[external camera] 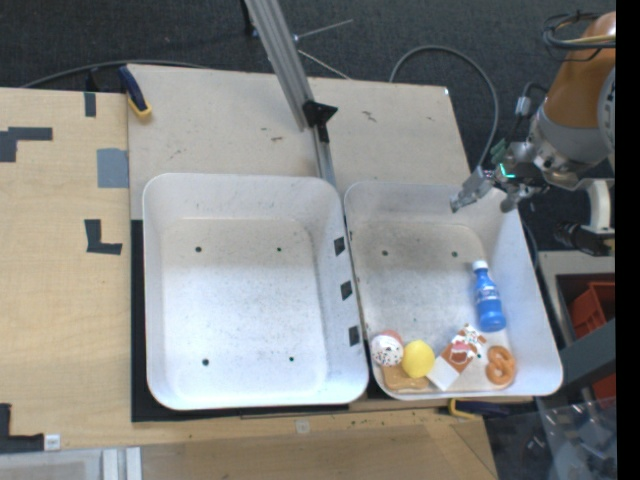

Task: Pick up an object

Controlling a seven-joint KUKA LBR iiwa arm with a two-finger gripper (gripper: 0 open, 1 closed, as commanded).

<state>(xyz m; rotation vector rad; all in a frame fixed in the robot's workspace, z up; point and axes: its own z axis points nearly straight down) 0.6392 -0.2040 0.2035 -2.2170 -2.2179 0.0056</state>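
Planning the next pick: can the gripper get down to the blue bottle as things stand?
Probably yes. The blue bottle lies by itself in the right bin, apart from the toys in the near corner, and the gripper hangs over the far rim with nothing between.

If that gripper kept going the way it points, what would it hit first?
Probably the bare floor of the right bin. The gripper points down-left over the bin's upper right corner, well away from the blue bottle. Depth is unclear.

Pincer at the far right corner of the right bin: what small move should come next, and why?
Probably bring the pincer toward the near end of the right bin and stop above the blue bottle. It sits over the far rim with nothing between its fingers, and the bottle lies apart from the cluster of small items along the near wall.
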